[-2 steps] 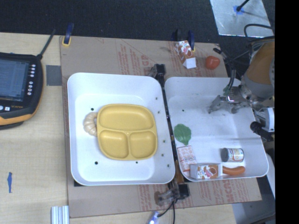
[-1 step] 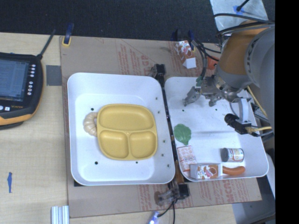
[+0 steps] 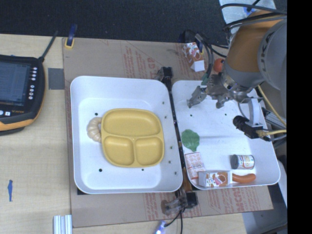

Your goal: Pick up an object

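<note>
You have nothing picked up yet, as far as this view shows. The gripper (image 3: 208,97) hangs over the far end of the right bin (image 3: 214,126), its two fingers spread wide with bare white floor showing between them. No object sits between those fingers, so the whole grasp is still ahead of you: choose a thing, come down on it, close, and lift.

Take the green leafy piece (image 3: 190,140) as your landmark; it lies against the right bin's left wall, on the near side of the gripper and apart from it. It is a rumpled lump with no clear long axis. Nearer you than the green piece, at the bin's front edge, lies a small flat packet (image 3: 194,160), and just beside that a printed carton (image 3: 214,179) lying flat with its long axis running left to right along the front wall. An orange carrot-like piece (image 3: 243,178) touches the carton's right end and continues the same left-to-right line. Right of the green piece and just behind the orange piece, a small dark can (image 3: 242,161) lies on its side, its axis also left to right, its pale end toward the right.

In the left bin (image 3: 83,130), well left of the green piece, a yellow divided tray (image 3: 131,136) rests flat with a tan pastry-like thing (image 3: 93,128) touching its left edge.
</note>
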Motion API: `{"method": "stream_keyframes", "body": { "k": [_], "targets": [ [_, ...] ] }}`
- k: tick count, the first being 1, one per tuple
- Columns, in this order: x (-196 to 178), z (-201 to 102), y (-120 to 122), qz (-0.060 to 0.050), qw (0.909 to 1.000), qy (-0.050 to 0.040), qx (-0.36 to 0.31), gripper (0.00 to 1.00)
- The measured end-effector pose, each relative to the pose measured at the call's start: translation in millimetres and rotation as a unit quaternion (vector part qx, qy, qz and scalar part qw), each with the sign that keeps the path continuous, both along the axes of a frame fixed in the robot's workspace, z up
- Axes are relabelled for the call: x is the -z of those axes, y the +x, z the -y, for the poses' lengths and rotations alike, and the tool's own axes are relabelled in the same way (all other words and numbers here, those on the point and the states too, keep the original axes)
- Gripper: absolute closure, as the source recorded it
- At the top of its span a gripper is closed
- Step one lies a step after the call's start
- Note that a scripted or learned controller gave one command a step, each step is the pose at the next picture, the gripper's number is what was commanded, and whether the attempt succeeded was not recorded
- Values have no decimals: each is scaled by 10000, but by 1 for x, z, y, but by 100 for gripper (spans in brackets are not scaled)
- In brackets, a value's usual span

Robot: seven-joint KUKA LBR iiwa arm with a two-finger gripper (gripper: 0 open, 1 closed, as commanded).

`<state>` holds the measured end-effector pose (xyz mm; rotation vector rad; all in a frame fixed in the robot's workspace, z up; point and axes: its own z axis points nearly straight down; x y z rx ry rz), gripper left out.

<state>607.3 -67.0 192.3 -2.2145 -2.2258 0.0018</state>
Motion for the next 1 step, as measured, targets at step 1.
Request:
{"method": "stream_keyframes", "body": {
  "k": [1],
  "targets": [
    [1,-14,-33,-11,10000,-5,7,0]
  ]
}}
